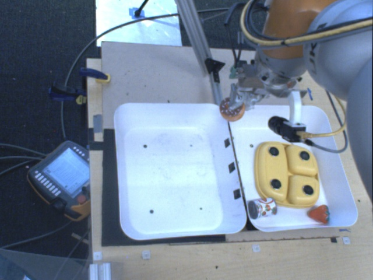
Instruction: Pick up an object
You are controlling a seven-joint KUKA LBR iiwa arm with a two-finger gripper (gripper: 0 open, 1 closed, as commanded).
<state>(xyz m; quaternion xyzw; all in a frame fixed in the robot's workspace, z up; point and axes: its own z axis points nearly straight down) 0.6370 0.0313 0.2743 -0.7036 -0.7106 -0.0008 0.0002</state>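
My gripper (234,105) hangs over the far end of the divider between the two white bins. It is shut on a small round brown-orange object (232,112), which sits between the fingertips just above the bin rims. In the right bin (335,174) lie a yellow four-pocket block (287,173), a small printed can (261,208) on its side at the near left corner, and a red strawberry (319,214) at the near right. The left bin (169,168) lies to the gripper's left.
The grey arm with its orange band (297,16) covers the upper right. A black camera bracket (287,127) sticks out over the right bin's far edge. A slanted metal pole (195,34) rises behind the bins. A teach pendant (61,177) lies off the bench at left.
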